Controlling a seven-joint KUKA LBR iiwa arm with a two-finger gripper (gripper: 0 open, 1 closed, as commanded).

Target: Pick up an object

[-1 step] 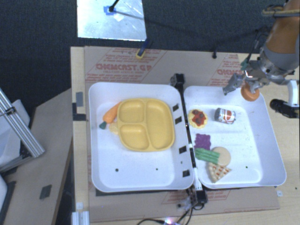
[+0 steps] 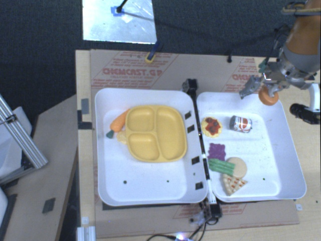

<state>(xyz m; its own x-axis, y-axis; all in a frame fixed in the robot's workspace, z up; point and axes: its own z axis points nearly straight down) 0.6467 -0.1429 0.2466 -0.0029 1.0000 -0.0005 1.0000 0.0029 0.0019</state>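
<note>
Orange round ball-like object (image 2: 269,97) sits at the far rim of the right-hand bin, directly under the gripper (image 2: 264,88) and touching or overlapping it from this angle; whether it is actually pinched there, and whether the gripper is spread or pressed together, cannot be told. A brown cardboard sheet with red print (image 2: 135,69) lies beneath both bins. The left shallow white bin (image 2: 105,185) holds a yellow three-compartment plastic plate (image 2: 153,133), with an orange toy carrot with a green tip (image 2: 119,120) wedged against the plate's left edge. The right shallow white bin (image 2: 281,164) is reached by the grey arm with its orange band (image 2: 303,39), coming in over its far right corner. In that bin, a small silver can with a red label (image 2: 241,124) lies on its side just beside a yellow disc with red topping (image 2: 212,126). Nearer the camera, clustered together, are a tan round biscuit (image 2: 237,166), a cross-hatched tan wedge (image 2: 233,185), a purple lumpy piece (image 2: 216,150) and a green strip (image 2: 219,165).
</note>
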